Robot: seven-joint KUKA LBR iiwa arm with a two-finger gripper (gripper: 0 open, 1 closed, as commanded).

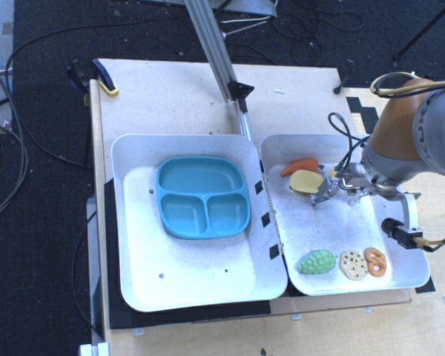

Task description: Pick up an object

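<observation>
Jaws (325,193) low in right bin (334,236), tips touching yellow slice (305,182); open or closed: could not tell. Orange piece (300,167) just beyond slice. Green cluster (316,262), cookie (351,265), pretzel (375,261) along near wall. Best straddled squarely over slice before closing, then raised straight.

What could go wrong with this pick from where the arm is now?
The tool sits right beside the yellow piece, which touches the orange piece; closing might catch both or nudge one away. Both lie near the right bin's wall, so a push could jam them against it.
</observation>
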